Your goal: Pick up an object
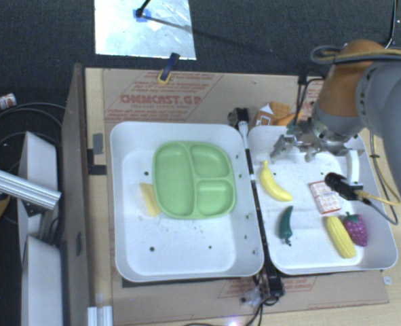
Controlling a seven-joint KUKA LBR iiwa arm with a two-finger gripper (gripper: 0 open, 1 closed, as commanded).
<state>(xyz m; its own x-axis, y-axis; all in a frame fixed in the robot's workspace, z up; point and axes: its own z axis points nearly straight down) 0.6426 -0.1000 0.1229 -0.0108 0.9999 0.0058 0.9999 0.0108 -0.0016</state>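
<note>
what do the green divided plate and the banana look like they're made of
Green divided plate: probably molded plastic, given its uniform matte pale green and soft rounded compartment ridges. Banana: likely a plastic toy, with an even bright yellow, smooth skin and a faint sheen.

Bench: brown board top, red lettering. Left white bin flat on it; right white bin touching that bin's right side.
</note>
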